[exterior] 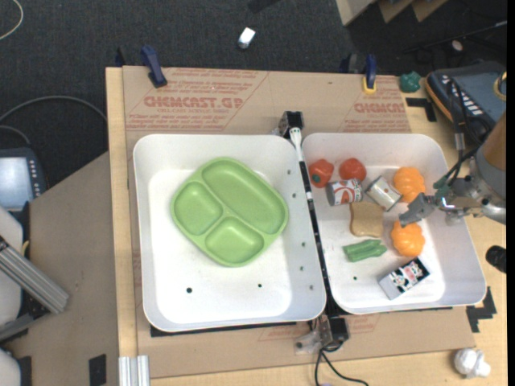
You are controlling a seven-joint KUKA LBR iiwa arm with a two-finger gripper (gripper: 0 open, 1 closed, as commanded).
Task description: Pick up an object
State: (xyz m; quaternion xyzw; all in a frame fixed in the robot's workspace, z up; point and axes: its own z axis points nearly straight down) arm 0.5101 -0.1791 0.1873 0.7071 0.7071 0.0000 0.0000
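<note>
The right bin [459, 256] holds a loose pile. Two red tomato-like pieces [322, 170] [352, 168] lie at its back, with a red and white can [345, 192] on its side just in front of them. A small silver piece [382, 191] rests beside one orange fruit [409, 181], and a second orange fruit [407, 238] sits nearer the front. Between them are a tan flat piece [366, 221] and a green piece [364, 251]. A black and white carton [404, 277] lies at the front. My gripper [418, 208] reaches in from the right, between the two orange fruits.
The left bin [161, 280] holds a green divided plate [230, 211]. The two bins meet along a ridge down the middle [310, 215]. Blue clamps [153, 65] [369, 72] hold the board at the back. Dark equipment [463, 95] stands at the far right.
</note>
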